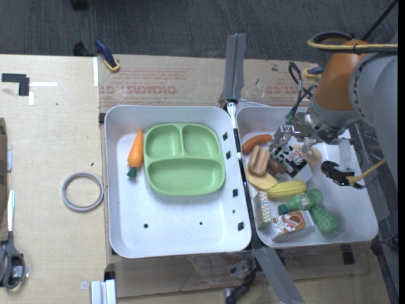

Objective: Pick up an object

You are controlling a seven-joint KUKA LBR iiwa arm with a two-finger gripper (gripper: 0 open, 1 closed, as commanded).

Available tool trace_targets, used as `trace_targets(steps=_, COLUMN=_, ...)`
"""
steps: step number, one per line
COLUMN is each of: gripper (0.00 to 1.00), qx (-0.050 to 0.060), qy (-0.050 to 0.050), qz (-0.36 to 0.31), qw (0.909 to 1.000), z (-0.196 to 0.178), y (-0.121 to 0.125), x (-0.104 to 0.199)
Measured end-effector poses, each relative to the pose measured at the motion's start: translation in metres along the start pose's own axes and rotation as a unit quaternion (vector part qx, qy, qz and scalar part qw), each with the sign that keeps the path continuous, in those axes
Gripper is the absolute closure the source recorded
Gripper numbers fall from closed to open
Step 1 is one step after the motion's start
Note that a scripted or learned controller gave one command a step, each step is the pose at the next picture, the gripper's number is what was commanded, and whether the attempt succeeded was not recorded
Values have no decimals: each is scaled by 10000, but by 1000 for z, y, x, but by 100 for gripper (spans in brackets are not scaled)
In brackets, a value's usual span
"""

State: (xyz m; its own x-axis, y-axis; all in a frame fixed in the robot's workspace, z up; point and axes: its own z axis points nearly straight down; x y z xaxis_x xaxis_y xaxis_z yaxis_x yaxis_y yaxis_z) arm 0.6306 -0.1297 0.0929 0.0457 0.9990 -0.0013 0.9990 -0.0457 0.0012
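The arm reached in from the right and hung over the right bin, its orange band above the wrist. The gripper sat low over the upper left part of that bin, in among the toy food. Whether its jaws were wide or narrow could not be told, since the metal parts blurred into the clutter below them, and nothing could be seen held between them.

The things to pick lay crowded in the right bin. A hot dog rested just left of the gripper, with a red sausage above it near the bin's top left corner. Below these lay a yellow slice and a corn cob, touching each other. A green pickle lay beneath the corn, and another bumpy green piece lay near the bin's lower edge. A small carton and a wrapped bar sat at the lower left.

The left bin held a green divided plate, and a carrot lay just beside the plate's left edge.

On the bench, a grey ring lay well apart from the bins, with scissors at the far left edge.
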Motion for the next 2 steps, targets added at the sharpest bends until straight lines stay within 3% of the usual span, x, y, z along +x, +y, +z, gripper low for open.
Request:
trace_targets(steps=1, gripper=100, qx=-4, qy=-2, qz=13, qw=10000, z=-10, y=0, x=-1)
trace_targets(steps=2, gripper=0, qx=-3, qy=-2, qz=14, qw=10000, z=-9, y=0, x=-1)
